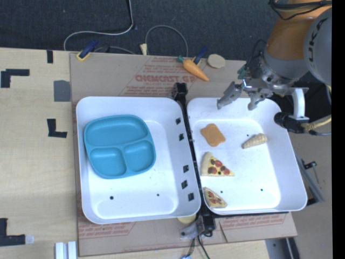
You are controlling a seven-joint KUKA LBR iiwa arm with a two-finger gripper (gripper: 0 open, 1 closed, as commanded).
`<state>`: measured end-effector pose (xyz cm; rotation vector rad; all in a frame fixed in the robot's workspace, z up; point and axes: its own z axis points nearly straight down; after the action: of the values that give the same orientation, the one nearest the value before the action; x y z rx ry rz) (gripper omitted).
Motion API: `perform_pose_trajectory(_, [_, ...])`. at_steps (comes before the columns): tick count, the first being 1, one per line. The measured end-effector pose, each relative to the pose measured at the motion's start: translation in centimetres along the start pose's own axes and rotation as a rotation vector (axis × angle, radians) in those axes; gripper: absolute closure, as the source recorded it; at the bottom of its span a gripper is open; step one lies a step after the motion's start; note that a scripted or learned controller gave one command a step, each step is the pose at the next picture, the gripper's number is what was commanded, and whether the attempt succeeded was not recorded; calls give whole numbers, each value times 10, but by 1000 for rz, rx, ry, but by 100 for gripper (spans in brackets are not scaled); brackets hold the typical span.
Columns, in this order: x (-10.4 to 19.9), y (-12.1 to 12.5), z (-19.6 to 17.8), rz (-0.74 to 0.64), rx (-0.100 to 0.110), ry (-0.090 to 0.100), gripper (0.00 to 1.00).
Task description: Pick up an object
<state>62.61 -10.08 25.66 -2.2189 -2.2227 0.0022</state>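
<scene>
In the right bin lie a brown toast-like piece, a cream cone-shaped piece, a pizza slice and a second, smaller pizza slice near the front edge. My gripper hangs over the bin's far edge, open, its two fingers spread wide with nothing between them. It is above and behind the toast piece and the cone, apart from both. A blue divided plate rests in the left bin.
Behind the bins, on the cardboard, lie a toy carrot and a pale round piece. Cables loop at the back. A black hinge strip runs between the bins. The arm's orange band fills the upper right.
</scene>
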Motion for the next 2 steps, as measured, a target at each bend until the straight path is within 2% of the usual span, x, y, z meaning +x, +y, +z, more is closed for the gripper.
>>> perform_pose_trajectory(1, [1, -8, 114, 1, 11, 1, 0])
perform_pose_trajectory(2, [6, -6, 171, -1, -7, -6, 0])
